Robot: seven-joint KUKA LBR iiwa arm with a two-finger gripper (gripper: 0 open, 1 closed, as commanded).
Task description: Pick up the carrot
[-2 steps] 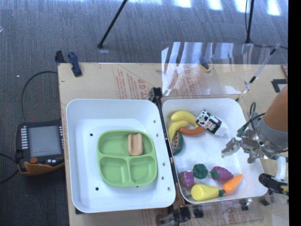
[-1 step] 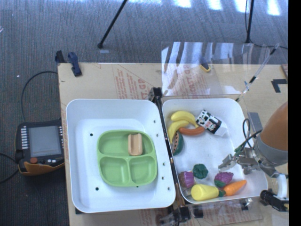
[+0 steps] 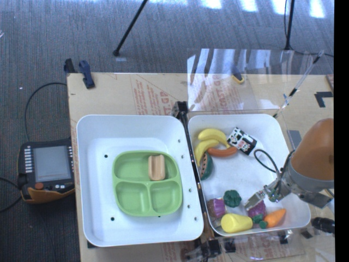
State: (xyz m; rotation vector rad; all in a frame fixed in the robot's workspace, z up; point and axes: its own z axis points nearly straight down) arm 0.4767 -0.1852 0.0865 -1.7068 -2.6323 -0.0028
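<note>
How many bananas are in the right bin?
2. Both lie at the upper left of the right bin: one banana above, the other banana just below it, beside the bin's left wall. More could be hidden under the arm.

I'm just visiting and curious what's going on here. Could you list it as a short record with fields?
arm: reaches in from the right over the right bin
gripper: low in that bin, just up-left of the carrot
carrot: lying near the bin's front right corner, not held
beside carrot: purple toy, yellow pear
left bin: green divided plate with a bread piece
</note>
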